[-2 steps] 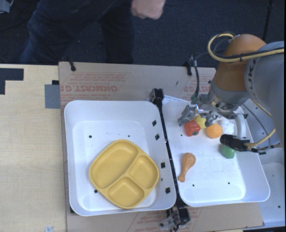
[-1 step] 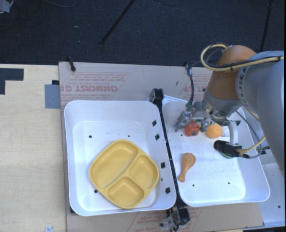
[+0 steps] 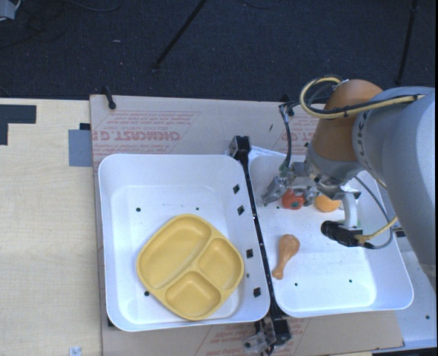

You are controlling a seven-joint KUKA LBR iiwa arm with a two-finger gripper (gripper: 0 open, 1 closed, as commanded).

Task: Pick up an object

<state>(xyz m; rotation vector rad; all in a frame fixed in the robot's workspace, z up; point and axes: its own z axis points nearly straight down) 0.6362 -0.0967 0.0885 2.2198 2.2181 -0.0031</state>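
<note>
Two shallow white bins stand side by side on a sheet of printed cardboard (image 3: 167, 128). The left bin (image 3: 174, 188) holds a yellow divided plate (image 3: 190, 265), which lies flat toward the bin's 6 o'clock wall with its three compartments facing up. A black strip (image 3: 252, 228) runs between the bins, touching both rims. In the right bin (image 3: 337, 280), a tan toy drumstick (image 3: 285, 252) lies near the 9 o'clock wall, its thick end toward 12 o'clock. At 9 o'clock from the cardboard lies pale wooden bench top (image 3: 33, 236), bearing a black stepped patch (image 3: 7, 121) and a grey patch (image 3: 78, 147). Dark floor (image 3: 204, 35) lies at 12 o'clock, with cables (image 3: 0, 2) at 10 o'clock.
</note>
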